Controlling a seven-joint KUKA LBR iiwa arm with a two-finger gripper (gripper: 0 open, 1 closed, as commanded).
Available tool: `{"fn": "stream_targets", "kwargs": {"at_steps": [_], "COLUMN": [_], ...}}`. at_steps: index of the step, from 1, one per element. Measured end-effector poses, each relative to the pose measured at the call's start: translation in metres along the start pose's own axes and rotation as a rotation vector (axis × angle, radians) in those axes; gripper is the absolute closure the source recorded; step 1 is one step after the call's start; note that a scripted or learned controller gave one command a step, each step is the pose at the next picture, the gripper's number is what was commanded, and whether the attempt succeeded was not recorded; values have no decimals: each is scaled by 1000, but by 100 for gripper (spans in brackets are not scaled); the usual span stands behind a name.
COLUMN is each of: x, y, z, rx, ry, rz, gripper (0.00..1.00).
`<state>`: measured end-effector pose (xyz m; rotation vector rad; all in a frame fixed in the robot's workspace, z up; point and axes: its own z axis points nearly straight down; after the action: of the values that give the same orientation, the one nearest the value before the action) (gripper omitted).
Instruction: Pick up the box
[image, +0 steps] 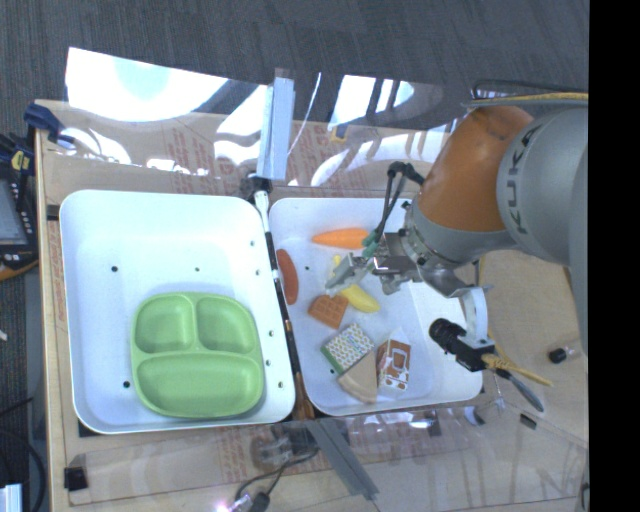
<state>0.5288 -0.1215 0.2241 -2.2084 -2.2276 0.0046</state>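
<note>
Box (394, 366) sits in the lower right part of the right bin (440, 392), close to that bin's bottom rim. Its long axis runs nearly up and down the frame, leaning slightly. You see a white face with red-brown printing and a window-like outline.

Just to its left lies a patterned packet (348, 346), tilted, and below that a tan wedge (357, 386) touches the box's lower left corner. To the box's right you have bare white bin floor up to the right wall. Above it lie a yellow piece (361, 299), a brown waffle-like square (328, 310), a red sausage (288, 275) by the left wall and an orange carrot (340, 238) near the top.

Gripper (352, 270) hangs over the yellow piece, above and left of the box, apart from it; you cannot tell how its claw stands.

The left bin (90, 220) holds 1 green divided plate (197, 354) in its lower half.
</note>
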Motion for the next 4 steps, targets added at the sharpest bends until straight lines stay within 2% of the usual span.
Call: {"fn": "stream_targets", "kwargs": {"at_steps": [1, 2, 3, 4], "x": [0, -1, -1, 6], "y": [-28, -28, -28, -31], "z": [121, 112, 112, 127], "rx": [0, 0, 0, -15], "ry": [0, -2, -2, -11], "rz": [14, 10, 9, -43], "gripper": [0, 100, 0, 0]}}
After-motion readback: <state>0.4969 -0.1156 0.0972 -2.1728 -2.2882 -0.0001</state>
